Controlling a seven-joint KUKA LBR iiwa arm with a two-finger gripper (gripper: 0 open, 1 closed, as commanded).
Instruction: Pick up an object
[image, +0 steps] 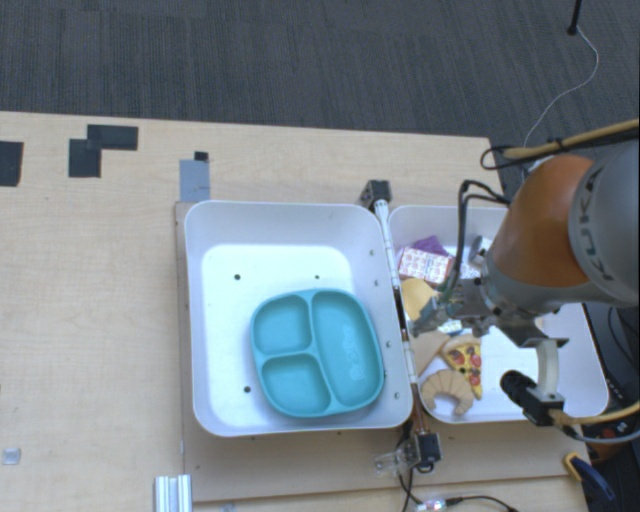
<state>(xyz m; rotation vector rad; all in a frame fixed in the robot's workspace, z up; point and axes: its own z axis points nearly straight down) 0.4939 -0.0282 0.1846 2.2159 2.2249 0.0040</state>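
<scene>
The arm (560, 235) hangs over the right bin (590, 385); fingers' state unclear, pizza slice (463, 362) just below them.

My bench (90, 300) looks like pale matt wood; the bins (215, 240) are smooth white plastic — the divided plate (316, 352) a glossy teal.

A pale wood table (90, 330) is seen spread out far to the left of the gripper (440, 310). Dark grey carpet (280, 55) is laid across the top, beyond the table's far edge. Black tape marks (100, 148) are stuck down at the table's far left corner. Even, soft light is cast throughout.
</scene>
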